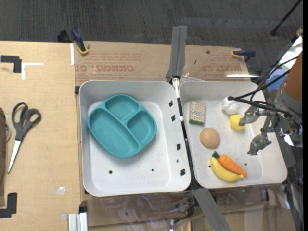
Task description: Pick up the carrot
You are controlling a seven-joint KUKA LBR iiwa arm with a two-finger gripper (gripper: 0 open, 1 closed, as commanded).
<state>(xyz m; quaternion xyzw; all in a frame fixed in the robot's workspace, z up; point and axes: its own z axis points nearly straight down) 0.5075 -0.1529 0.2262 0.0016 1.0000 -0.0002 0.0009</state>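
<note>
The carrot [231,165], orange with a green stub at its left end, lies in the right bin [274,176] near the front wall, resting across a yellow banana [222,172]. My gripper [250,133] hovers over the right side of this bin, up and to the right of the carrot and apart from it. Its fingers stand open, one fingertip [244,120] beside a small yellow fruit [236,122] and the other lower down, with nothing between them.
The right bin also holds a tan egg [209,138], a speckled sponge [197,112] and a white object [231,105] at the back. A teal divided plate [122,125] sits in the left bin [91,177]. Scissors [20,126] lie on the bench at left.
</note>
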